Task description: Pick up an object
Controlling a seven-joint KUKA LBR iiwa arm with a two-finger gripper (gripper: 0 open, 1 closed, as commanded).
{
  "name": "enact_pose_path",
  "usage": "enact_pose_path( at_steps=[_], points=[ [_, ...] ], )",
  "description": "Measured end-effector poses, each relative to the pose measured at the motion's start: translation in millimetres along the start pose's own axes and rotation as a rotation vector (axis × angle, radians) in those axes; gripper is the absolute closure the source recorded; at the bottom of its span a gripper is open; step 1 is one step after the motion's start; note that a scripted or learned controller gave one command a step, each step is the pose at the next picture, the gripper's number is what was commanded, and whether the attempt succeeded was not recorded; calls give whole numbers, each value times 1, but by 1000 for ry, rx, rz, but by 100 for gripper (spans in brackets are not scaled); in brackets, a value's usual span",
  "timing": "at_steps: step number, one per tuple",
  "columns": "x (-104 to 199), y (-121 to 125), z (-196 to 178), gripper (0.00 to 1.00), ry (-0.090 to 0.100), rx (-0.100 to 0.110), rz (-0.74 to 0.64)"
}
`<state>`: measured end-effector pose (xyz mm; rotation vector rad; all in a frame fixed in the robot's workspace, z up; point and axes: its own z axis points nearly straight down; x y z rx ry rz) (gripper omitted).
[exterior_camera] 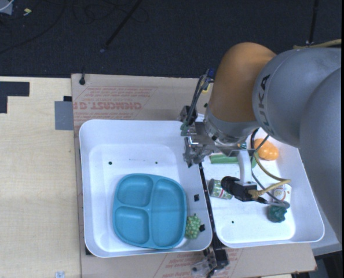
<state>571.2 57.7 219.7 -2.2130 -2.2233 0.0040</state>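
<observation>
My gripper (190,153) hangs over the rim between the two bins, at the upper right corner of the left bin (97,149). Nothing shows in its grasp. A blue divided plate (149,211) lies in the left bin, with a small green grape cluster (193,226) at its right edge. In the right bin (259,233) a green-and-white can (219,189) lies just below the gripper. There are also a green stick (224,159), an orange round thing (268,152) and a teal lump (277,213). The arm hides the back of the right bin.
Both bins rest on a cardboard sheet (131,97) on the wooden bench (27,184). The big grey arm (299,103) covers the upper right. The upper half of the left bin is bare white floor.
</observation>
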Motion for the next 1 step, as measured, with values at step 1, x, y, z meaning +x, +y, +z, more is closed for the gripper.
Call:
enact_pose_path(
  at_steps=[1],
  points=[
    [45,2,2,100,0,-2,0]
  ],
)
